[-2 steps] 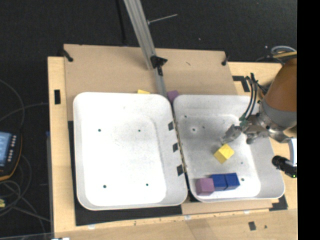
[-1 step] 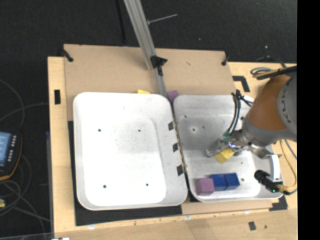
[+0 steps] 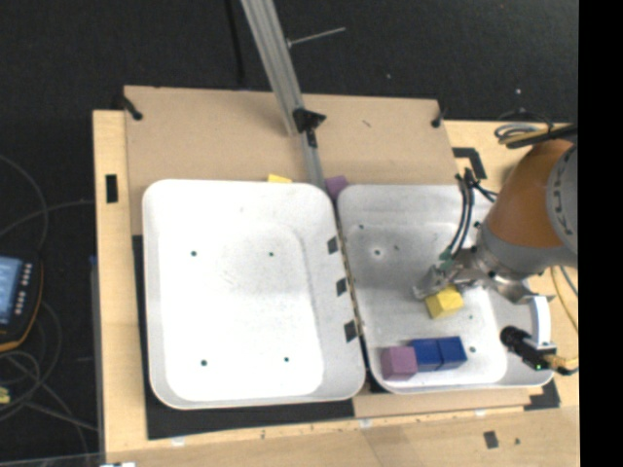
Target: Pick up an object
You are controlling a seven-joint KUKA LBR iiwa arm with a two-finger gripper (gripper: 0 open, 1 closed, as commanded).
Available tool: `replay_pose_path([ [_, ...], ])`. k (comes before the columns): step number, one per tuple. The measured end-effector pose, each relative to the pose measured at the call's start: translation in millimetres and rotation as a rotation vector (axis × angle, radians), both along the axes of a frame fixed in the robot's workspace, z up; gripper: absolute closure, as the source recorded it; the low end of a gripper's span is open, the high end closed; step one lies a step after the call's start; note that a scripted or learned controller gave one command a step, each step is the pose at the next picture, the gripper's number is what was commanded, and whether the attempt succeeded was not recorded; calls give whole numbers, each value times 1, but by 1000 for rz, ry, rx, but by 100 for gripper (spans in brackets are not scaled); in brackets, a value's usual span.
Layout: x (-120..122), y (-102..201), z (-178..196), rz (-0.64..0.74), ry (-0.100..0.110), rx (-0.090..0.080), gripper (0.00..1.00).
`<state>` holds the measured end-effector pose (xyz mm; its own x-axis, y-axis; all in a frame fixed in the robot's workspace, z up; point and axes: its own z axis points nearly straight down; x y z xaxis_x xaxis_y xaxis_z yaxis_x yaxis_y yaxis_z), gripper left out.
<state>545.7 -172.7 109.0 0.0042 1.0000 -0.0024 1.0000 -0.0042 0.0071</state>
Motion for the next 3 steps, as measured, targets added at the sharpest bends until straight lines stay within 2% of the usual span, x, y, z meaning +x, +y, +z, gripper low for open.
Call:
replay_pose_path([
  [1,-38,69,45,11,4,5,100],
  [2,-61,139,88,7,6,3,100],
  [3,-61,203,87,13,7,5,100],
])
